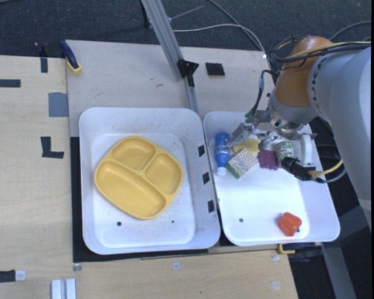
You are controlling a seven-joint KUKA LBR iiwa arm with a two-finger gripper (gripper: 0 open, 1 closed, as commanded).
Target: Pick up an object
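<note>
Over the right-hand bin (311, 220), the gripper (262, 137) sits low among a cluster of small objects at the bin's twelve o'clock end; how far it is open, and whether it has hold of anything, cannot be told, because the wrist hardware and the clutter mask it. Just beside it lie a blue bottle (221, 149) at the cluster's nine o'clock edge, a speckled green-and-white packet (242, 162) at about seven o'clock, a yellow piece (250, 146) partly tucked under the hardware, and a purple object (267, 159) at about five o'clock. A red-orange object (290, 223) rests well apart from them, near the bin's five o'clock corner.

Beside it, the left-hand bin (93, 229) carries a yellow divided tray (138, 176), tilted slightly, its three compartments facing up. Both bins sit on a pale wooden bench (25, 185) marked with dark tape patches; a slanted metal rail (165, 33) crosses the bench from twelve o'clock, and dark carpet with loose cables lies beyond.

From three o'clock, the grey arm (346, 98) reaches in, bulking large at the picture's edge, its orange band (296, 73) sitting above the wrist as it bends down toward the cluster. A black cable loops around the wrist.
</note>
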